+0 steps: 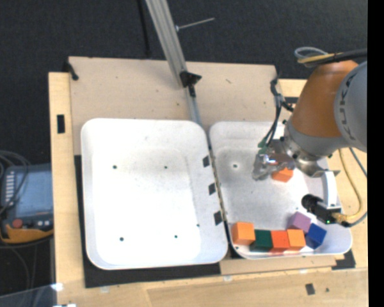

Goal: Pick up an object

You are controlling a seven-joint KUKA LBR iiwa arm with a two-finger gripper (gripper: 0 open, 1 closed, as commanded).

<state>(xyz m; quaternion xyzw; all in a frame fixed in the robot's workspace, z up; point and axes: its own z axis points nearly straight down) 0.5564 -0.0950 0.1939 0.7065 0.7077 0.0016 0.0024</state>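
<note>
Orange block sits beside the claw, mid right bin.

No writing, label, brand or number can be read anywhere. The small device off the bench's left edge has a screen, but it is too blurred to make out, and the blocks in the right bin bear no marks.

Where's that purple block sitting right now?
The purple block sits in the right bin, near its front right corner, just behind the row of orange, green and blue blocks.
</note>
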